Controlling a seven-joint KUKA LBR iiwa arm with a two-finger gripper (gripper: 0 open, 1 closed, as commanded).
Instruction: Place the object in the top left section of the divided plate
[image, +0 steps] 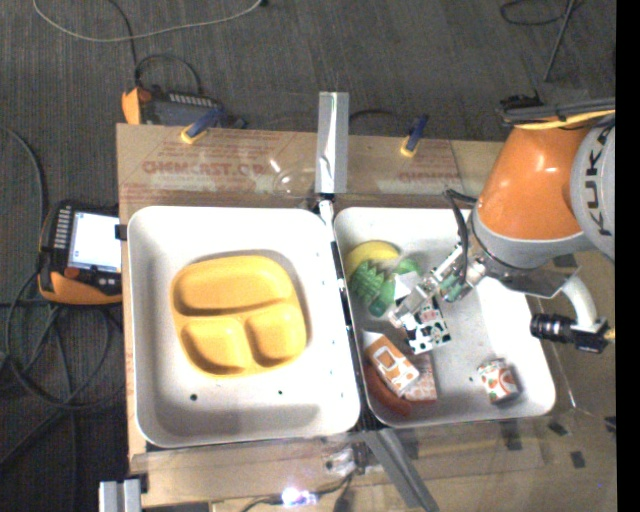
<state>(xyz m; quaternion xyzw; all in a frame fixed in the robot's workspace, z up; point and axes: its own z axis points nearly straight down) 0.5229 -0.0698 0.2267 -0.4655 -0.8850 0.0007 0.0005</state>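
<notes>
A yellow divided plate (240, 312) lies in the left bin (150, 400), with one wide section at the back and two smaller ones in front, all bare. My gripper (412, 308) reaches down into the right bin (530, 400), over a cluster of objects. Just left of it are a green ridged toy (374, 285) and a yellow round object (370, 254). A small white block with dark markings (428, 334) sits directly below the gripper tip; I cannot tell whether it is touching it.
An orange and white box (394, 366) lies on a reddish-brown item (420, 385) at the right bin's front. A small orange and white piece (497, 379) rests near its front right corner. The arm's orange band (530, 185) hangs over that bin's back right.
</notes>
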